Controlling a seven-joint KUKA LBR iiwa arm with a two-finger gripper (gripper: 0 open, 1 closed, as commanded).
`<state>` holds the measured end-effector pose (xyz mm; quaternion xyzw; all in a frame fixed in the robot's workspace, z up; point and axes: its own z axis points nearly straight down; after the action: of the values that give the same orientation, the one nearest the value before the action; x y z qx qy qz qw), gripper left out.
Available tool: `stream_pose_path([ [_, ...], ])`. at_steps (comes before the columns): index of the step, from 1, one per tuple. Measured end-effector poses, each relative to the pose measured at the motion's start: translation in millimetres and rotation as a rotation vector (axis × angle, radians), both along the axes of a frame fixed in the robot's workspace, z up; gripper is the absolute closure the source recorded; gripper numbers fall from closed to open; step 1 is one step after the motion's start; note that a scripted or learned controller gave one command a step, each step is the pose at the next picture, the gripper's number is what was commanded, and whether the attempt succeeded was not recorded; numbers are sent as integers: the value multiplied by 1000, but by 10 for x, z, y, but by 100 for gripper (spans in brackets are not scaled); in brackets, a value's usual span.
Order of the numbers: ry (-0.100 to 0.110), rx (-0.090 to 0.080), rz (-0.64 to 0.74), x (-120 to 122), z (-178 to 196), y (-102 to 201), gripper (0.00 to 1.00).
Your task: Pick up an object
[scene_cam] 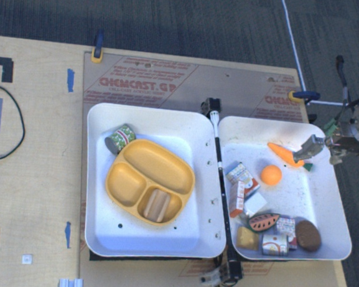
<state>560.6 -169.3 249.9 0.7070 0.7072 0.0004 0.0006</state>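
End effector (311, 147): over the far right part of the right bin, at the green end of the carrot; whether its fingers are apart or together I cannot tell, and nothing is seen clamped between them.
Arm (354, 135): comes in from the right edge, above the right bin's far right corner.
Right bin (336, 213): white and shallow, holding most of the small things.
Carrot (285, 153): orange, lying in the far part of the right bin, its leafy end just under the end effector.
Orange ball (271, 174): just nearer than the carrot, apart from it.
Packets (241, 184): red and white, near the bin's left wall.
Near cluster (271, 232): several toy foods crowded together, with a brown oval piece (308, 235) at the right.
Left bin (95, 182): holds a yellow divided tray (141, 167) with a tan piece (157, 205) in one compartment.
Green can (120, 138): lying beside the tray's far left edge.
Table (27, 176): light wood, with a black cable (12, 131) on the left.
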Motion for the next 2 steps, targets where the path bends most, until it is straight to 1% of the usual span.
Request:
stream_pose_path([
  [1,12,7,3,-125,-1527,554,0],
  [2,-3,1,-1,-94,-1342,516,100],
])
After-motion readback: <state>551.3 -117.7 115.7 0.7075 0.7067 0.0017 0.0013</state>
